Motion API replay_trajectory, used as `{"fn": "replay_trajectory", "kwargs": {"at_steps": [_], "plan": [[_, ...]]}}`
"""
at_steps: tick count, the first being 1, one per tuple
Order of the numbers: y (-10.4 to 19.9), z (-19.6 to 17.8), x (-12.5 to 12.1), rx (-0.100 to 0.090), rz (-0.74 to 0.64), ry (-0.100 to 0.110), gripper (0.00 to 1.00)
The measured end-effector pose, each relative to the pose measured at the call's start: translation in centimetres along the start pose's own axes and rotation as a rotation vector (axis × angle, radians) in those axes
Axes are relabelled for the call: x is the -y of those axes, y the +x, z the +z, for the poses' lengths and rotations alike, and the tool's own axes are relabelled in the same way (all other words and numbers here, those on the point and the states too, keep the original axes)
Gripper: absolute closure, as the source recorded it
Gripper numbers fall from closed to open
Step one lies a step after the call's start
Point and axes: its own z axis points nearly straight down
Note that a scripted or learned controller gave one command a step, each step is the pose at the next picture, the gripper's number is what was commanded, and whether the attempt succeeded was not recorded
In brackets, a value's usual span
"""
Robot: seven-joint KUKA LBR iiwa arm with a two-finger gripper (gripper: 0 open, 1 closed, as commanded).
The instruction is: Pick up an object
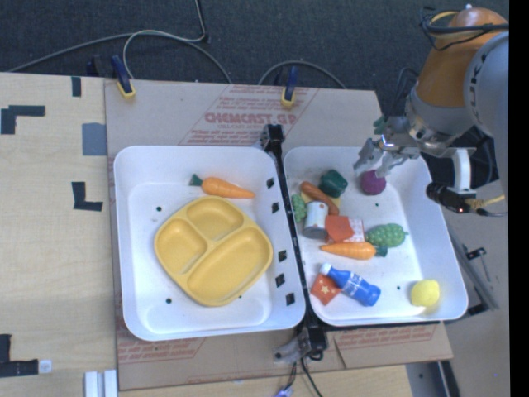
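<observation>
Fingers [378, 160]: spread open (nothing between them), poised over the purple toy [373, 183].
Right bin [446, 246]: toys crowded centrally; purple one stands apart.

Both white bins [132, 246] look like smooth moulded plastic with a soft sheen. The yellow divided plate [213, 251] is glossy plastic — light catches its ridges. The toy carrot [221, 188], the blue bottle [354, 286] and the yellow lemon [425, 293] appear to be smooth plastic too, while the green bumpy piece [386, 236] has a pebbled surface. Under the bins lies matt brown cardboard [240, 116] with red print. The desk [45, 246] shows a pale, dull wood-like grain. The arm's orange band [450, 77] is glossy — its grey shell [494, 77] looks smooth.
</observation>
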Motion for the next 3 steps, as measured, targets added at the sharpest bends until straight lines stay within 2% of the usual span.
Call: {"fn": "replay_trajectory", "kwargs": {"at_steps": [1,2,3], "plan": [[8.7,1.8,-0.4,-0.002,-0.001,0.003,1.00],[11.8,0.5,3.8,-0.001,0.000,0.004,1.00],[17.1,0.7,5.1,-0.001,-0.001,0.005,1.00]]}}
